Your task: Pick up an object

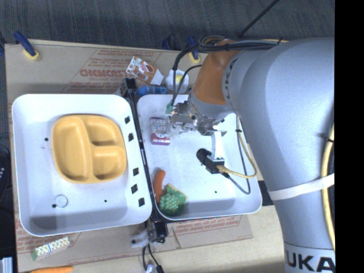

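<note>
Hovering metal gripper (181, 117) beside flat printed packet (160, 131).

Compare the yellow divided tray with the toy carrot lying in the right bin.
The yellow divided tray is broad and flat in the left bin; the toy carrot is small and slender in the right bin. The tray is pale yellow, the carrot orange. Both lie inside white bins.

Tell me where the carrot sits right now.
The carrot lies in the right bin, near its lower left corner against the divider, just above the green toy and below the small box.
</note>
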